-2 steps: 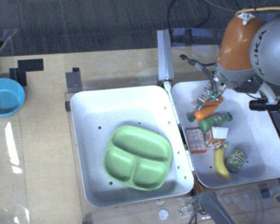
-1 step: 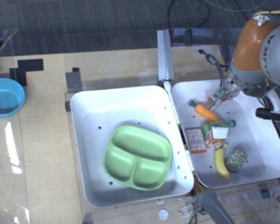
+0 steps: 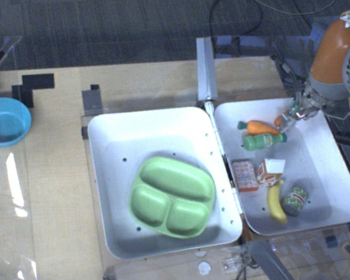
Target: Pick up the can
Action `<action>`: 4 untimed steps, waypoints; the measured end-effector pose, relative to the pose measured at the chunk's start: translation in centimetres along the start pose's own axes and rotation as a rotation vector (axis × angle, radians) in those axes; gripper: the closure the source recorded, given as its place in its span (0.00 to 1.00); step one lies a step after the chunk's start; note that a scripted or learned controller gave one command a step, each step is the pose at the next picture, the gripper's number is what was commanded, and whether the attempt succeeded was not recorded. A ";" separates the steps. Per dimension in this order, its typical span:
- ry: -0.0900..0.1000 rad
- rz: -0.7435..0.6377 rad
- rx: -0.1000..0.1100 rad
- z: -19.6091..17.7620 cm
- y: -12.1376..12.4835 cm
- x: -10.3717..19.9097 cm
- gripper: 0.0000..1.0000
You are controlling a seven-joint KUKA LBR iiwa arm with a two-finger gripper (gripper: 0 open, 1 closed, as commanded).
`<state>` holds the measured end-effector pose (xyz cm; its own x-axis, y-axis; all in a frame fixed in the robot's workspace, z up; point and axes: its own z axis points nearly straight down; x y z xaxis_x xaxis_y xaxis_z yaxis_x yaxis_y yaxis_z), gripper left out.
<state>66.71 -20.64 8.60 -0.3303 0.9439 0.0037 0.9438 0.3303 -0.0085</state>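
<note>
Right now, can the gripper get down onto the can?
Probably yes. The can lies in the right bin's near corner with open space above it; only the banana sits close on one side. The gripper is at the far end, over the carrot.

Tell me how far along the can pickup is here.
Nothing is done yet: the small green-labelled metal can lies in the right white bin, beside the yellow banana. The gripper is over the far end, near the orange carrot. Reaching and grasping remain.

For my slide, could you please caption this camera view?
KUKA gripper hovers beside the carrot, far from the can near the banana.
</note>
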 end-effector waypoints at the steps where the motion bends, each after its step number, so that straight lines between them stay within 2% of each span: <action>1: -0.003 0.068 -0.005 0.0 1.4 3.6 1.00; 2: -0.001 0.338 -0.007 0.0 1.3 3.1 1.00; 3: 0.002 0.408 -0.004 0.0 0.5 0.9 1.00; 4: -0.001 0.605 -0.010 0.0 1.1 2.3 1.00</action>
<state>66.96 -18.16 8.59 0.2652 0.9642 0.0001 0.9642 -0.2652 0.0004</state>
